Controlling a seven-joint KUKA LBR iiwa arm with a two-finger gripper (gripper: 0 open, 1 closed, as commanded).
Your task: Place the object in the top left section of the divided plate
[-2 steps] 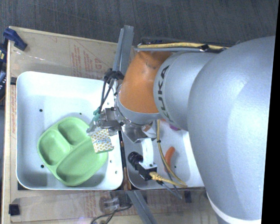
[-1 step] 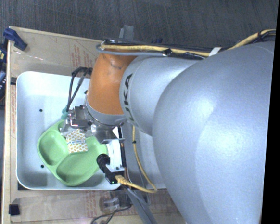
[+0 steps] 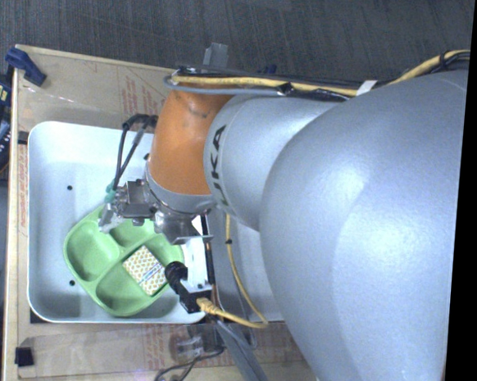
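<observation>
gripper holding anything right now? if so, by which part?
Cannot be told. The wrist hides the gripper over the green divided plate. A yellow patterned object lies in a plate section.

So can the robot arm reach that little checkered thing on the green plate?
Probably yes. The gripper hangs right over the green plate, and the checkered object lies uncovered just beside it.

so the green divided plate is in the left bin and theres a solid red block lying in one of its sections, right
Not quite. The green divided plate does sit in the left bin, but the thing lying in one of its sections is a small yellow-and-white patterned object, not a solid red block. The camera view shows it just below the arm's wrist.
</observation>
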